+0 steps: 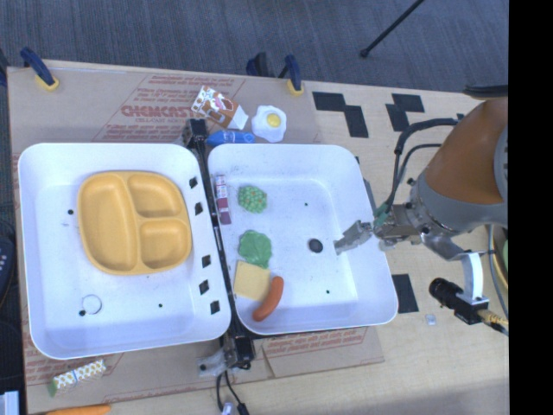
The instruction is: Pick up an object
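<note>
Reading from the left, the left bin [39, 258] carries a yellow divided plate [134, 221] on its floor, with a small clear ring [91, 303] near its lower corner; none of this lies within easy reach of the arm at present.

Across the black divider, the right bin [367, 288] holds the likely targets, all gathered along its left side: a slim dark red stick [222, 200] against the divider, a round green studded piece [251, 199] just beside it, a leafy green piece [255, 247] below, then a yellow cheese slice [251, 280] touching an orange sausage [269, 298]. A small dark spot [315, 245] sits alone on the bin floor, nearer the arm.

At the right rim of this bin hangs the gripper [350, 237], tilted in from the arm's wrist. Nothing lies between its fingers; whether they are spread or closed I cannot tell. The step in hand appears to be the approach: no object is lifted yet.

The next move calls for travel leftward over the bin floor, then a descent onto one item. The green studded piece stands apart enough for a clean grasp, whereas cheese and sausage touch and could be disturbed together. The bin's right wall and the divider constrain the path.

Behind the bins lie a toy egg [270, 121], a small packet [212, 105] and a blue item [226, 137], outside the work.
</note>
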Controlling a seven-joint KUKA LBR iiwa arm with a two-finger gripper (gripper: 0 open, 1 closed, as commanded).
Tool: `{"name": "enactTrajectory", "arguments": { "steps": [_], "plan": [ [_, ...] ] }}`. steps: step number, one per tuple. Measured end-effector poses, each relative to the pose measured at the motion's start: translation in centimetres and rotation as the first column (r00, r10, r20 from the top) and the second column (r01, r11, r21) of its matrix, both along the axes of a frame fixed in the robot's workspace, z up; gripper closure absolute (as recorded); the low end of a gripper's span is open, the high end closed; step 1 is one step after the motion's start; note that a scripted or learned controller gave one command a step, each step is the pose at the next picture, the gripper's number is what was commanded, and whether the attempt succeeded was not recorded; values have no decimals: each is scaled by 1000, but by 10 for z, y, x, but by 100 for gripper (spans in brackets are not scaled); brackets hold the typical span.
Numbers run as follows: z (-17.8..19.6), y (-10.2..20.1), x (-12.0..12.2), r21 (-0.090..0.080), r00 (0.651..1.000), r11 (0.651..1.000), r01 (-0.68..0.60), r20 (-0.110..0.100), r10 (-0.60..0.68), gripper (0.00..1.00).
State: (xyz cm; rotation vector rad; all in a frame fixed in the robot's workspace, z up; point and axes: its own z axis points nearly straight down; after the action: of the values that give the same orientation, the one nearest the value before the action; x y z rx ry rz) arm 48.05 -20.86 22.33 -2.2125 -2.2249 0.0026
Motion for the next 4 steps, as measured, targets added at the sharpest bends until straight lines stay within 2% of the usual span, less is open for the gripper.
{"name": "enactTrajectory", "arguments": {
  "steps": [1,2,3,4],
  "plan": [
    [-127,62,-5,1,995,995,101,-3,-101,0],
    [-132,112,-5,1,999,999,49,-2,-49,0],
    [-122,112,-4,2,999,999,44,-3,-44,100],
    [-132,114,-5,-1,899,899,438,1,-438,100]
  ]
}}
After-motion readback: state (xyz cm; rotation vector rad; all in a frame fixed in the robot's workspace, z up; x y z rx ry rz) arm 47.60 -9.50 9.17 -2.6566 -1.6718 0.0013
